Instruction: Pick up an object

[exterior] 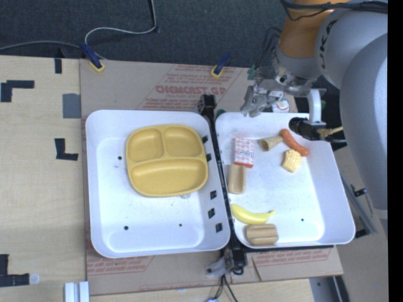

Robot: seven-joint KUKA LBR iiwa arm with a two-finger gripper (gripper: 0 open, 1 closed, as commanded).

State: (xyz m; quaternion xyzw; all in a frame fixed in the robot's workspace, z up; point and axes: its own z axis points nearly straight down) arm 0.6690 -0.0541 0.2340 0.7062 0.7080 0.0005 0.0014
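So the gripper [257,104] is hanging over the 12 o'clock rim of the right bin [327,200], fingers look slightly apart with nothing between them, while the banana [251,215] sits at the bin's 7 o'clock beside a bun [261,234].
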